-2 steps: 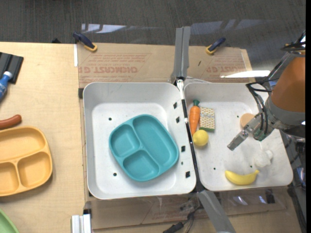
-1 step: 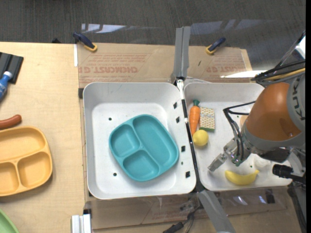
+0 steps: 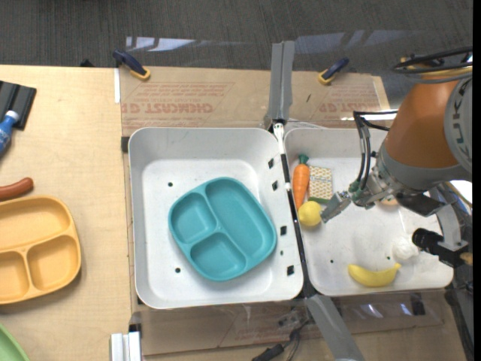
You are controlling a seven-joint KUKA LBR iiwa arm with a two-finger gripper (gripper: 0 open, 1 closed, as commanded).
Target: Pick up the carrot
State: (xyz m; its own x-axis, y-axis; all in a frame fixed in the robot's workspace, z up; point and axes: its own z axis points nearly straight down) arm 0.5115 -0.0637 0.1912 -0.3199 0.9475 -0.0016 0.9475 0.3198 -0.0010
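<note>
Camera view is read from the carrot (image 3: pixel 301 183) outward. It lies in the right bin (image 3: pixel 391 278), hard against the left wall, with the green top pointing to the far side and the orange tip pointing down toward a lemon (image 3: pixel 309 213) that touches it. It is judged to be a light, rigid toy with a smooth, rather slippery skin, so a grasp across the thick upper half, just below the green top, is advised; the wall on one side and a pale waffle-like piece (image 3: pixel 321 181) just beside it on the other leave little room for fingers. Its body is seen as bright orange, tapered and fairly short.

The gripper (image 3: pixel 333 205) is poised low over the bin floor, beside the lemon and near the carrot's tip, and nothing is seen held in it; whether the hand is apart or together cannot be told from this angle. A banana (image 3: pixel 373 274) is found well apart near the front wall. A teal divided plate (image 3: pixel 221 228) is seated in the left bin (image 3: pixel 150 201).
</note>
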